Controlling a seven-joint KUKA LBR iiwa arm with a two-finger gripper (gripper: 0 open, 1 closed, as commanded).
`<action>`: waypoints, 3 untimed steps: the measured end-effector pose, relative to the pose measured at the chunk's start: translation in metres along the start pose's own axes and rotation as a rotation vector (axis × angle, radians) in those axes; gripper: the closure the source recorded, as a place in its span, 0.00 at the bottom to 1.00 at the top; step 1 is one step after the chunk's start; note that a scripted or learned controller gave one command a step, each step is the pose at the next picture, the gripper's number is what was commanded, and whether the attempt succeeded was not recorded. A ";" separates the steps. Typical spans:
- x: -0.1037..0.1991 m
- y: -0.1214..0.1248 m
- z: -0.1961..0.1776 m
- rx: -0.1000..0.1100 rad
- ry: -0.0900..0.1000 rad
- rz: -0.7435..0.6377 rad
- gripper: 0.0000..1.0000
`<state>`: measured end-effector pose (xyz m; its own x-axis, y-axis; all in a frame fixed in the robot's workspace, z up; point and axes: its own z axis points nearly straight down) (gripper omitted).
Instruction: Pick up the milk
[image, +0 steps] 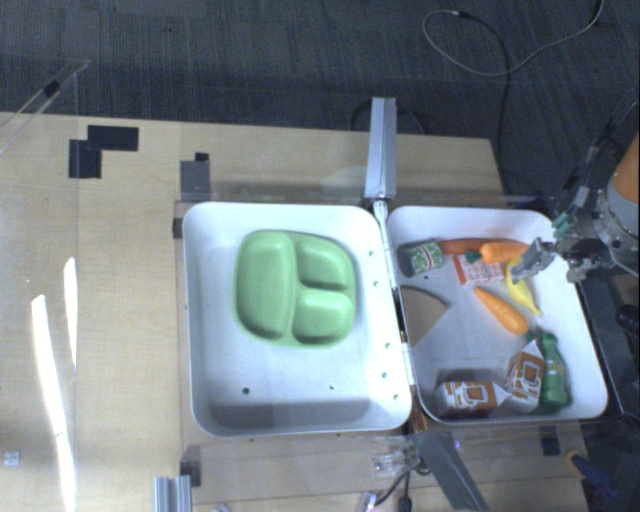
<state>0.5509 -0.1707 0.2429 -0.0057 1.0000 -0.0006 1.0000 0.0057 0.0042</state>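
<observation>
Over the right white bin's (592, 345) far edge, my hand (545, 252) hangs, fingers unreadable; I should descend squarely over the brown-and-white milk carton (524, 378).

Right bin (590, 330): the far strip is crowded; a green-labelled can (423, 257), an orange carton (478, 268), a long carrot (487, 247) and a banana (522, 288) lie close together, several touching; the claw (545, 255) hangs over this cluster's right end; a second carrot (501, 310) lies slantwise just in front of it. The near strip is also occupied; a brown can (467, 397), a small carton (525, 376) and a green bottle (553, 372) lie side by side against the front wall. Between the two strips, the centre-left floor is bare and open from above; a metal divider rail (381, 150) stands behind the gap between bins. Left bin (200, 330): a green compartment tray (296, 287) covers the middle; bare floor surrounds it.
</observation>
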 end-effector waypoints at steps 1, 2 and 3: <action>0.001 0.002 -0.012 -0.006 -0.001 -0.004 1.00; 0.001 0.002 -0.012 -0.006 -0.001 -0.003 0.00; -0.008 -0.063 0.061 0.000 0.000 -0.138 0.00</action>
<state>0.4881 -0.1793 0.1812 -0.1432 0.9897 -0.0014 0.9897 0.1433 0.0041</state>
